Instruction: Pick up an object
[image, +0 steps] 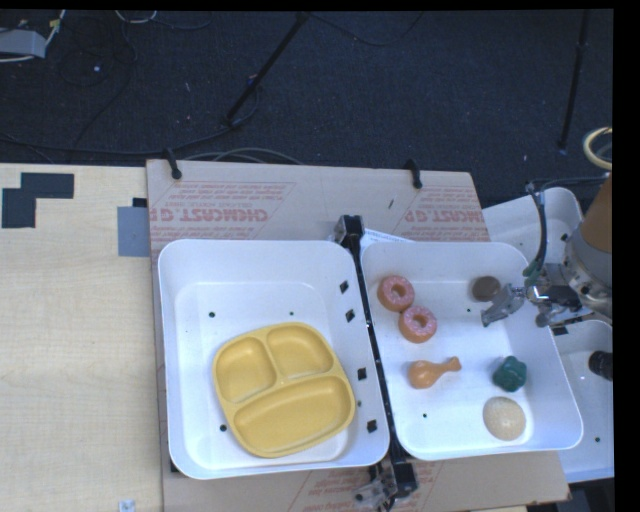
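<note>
**One gripper over the right bin's edge, six loose items, nothing held**

One gripper (525, 300) sits at the right rim of the right bin (455, 445), its metal fingers reaching in from the right. Nothing lies between the fingers. How wide they stand cannot be told: the parts are small, grey and tangled with cabling. The arm (600, 220) is cut off at the view's right side, with a tan-orange section showing.

Nearest the gripper, just to its left, lies one brown round object (486, 288), too small to identify. Below the gripper lies one dark green lump (510, 373), shape unclear. One pale egg-like ball (504, 417) rests in the bin's lower right corner. One orange drumstick-shaped toy (432, 372) lies near the bin's middle. Two pink-frosted doughnuts rest on the left side: the upper doughnut (396, 293) and the lower doughnut (418, 323), just beside each other.

Count in the right bin: six objects, all on the floor, none touching the gripper.

One yellow divided tray (285, 388) with three compartments lies in the left bin (190, 300). A black divider (367, 340) runs between the bins. Both rest on a cardboard sheet (300, 205) with reversed red print. A wooden bench top (75, 350) lies to the left.
</note>
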